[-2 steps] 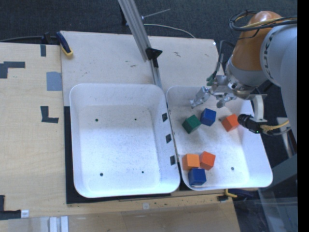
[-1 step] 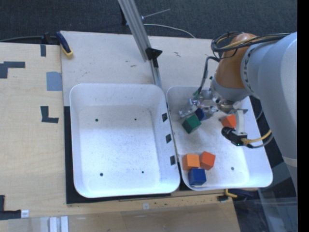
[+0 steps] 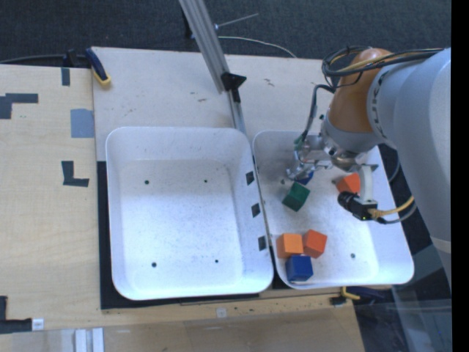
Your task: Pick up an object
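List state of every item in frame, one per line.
gripper: low in the right bin, just above the green block; finger state unclear.
green block: tilted, in the right bin, under the gripper.
orange block: resting, touching the red-orange block.
red-orange block: resting near the front.
blue block: resting at the front wall.
left bin: upright on the bench.

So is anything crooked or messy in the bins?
Nothing is spilled or broken. The green block sits tilted on a corner just under the gripper in the right bin. Near the front, two orange blocks and a blue block are bunched together, touching.
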